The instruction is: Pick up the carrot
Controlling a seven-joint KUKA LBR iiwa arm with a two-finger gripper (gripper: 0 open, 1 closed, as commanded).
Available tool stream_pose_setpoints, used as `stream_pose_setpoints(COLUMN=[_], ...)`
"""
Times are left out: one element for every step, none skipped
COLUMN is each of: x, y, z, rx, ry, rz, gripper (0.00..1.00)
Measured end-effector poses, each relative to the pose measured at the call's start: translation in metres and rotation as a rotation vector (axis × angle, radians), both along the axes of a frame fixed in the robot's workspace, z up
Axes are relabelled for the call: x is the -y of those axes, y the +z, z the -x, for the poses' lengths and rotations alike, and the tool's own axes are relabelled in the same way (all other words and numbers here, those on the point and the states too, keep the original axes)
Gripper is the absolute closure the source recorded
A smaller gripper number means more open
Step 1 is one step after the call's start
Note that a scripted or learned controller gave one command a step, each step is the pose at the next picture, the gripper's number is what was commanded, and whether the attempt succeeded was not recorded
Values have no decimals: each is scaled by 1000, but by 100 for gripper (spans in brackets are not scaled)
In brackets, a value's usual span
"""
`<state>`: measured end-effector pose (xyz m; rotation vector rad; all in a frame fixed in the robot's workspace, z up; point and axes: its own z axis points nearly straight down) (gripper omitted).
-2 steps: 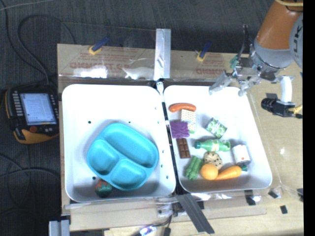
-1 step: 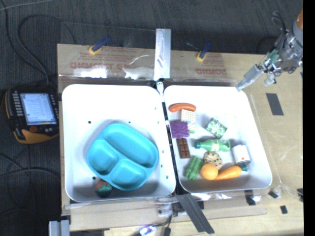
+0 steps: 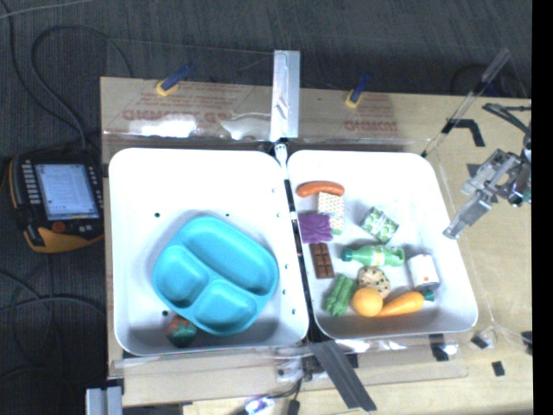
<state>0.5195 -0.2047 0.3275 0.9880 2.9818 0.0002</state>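
Carrot (image 3: 403,303) lies at about five o'clock in the right bin (image 3: 449,223), orange and tilted, its thick end touching a round orange fruit (image 3: 367,302) and its thin end near a small white can (image 3: 423,271). Around it sit a green bottle (image 3: 373,254), a chocolate bar (image 3: 321,260), a green vegetable (image 3: 340,295), a sausage (image 3: 320,188) at eleven o'clock and a purple piece (image 3: 314,226). The left bin (image 3: 130,188) bears a blue divided tray (image 3: 216,272). The gripper (image 3: 505,178) hangs outside the bin at about three o'clock, well apart from the carrot, so by my judgement nothing of the pick is done: approach, descent, grasp and lift all remain. Whether it is open or closed I cannot tell; it is small, blurred and cut off at the edge.
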Motion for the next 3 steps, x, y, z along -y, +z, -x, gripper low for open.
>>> stream_pose_setpoints(x=[-14,-21,-104], y=[-94,-234,-237], z=[34,34,29], rx=[-1,1,16], ry=[443,552,548], rz=[-2,1,7], gripper=[0,0,0])
